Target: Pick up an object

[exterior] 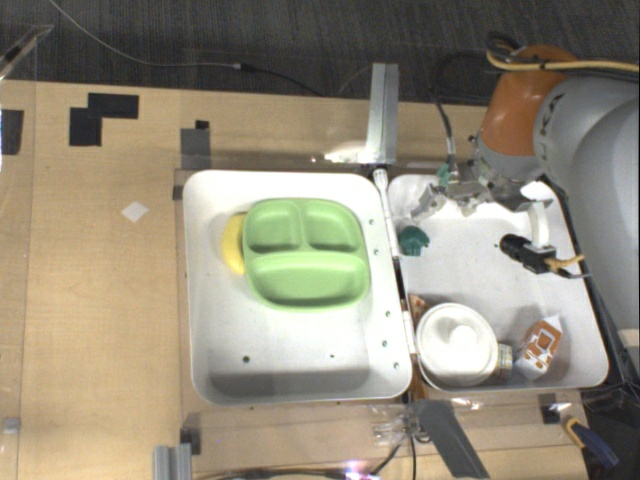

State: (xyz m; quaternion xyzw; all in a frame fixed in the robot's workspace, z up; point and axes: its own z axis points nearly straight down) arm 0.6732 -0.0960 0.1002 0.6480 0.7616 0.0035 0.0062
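Pale wood bench (90,298), dark ribbed carpet (300,8) beyond, black tape marks (88,123), thin cable (200,64)

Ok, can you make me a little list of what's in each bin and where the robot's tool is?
left bin: green divided plate, with a yellow thing peeking out at its left edge
right bin: small teal thing top left; white bowl bottom left; orange and white packet bottom right
tool: at the top edge of the right bin
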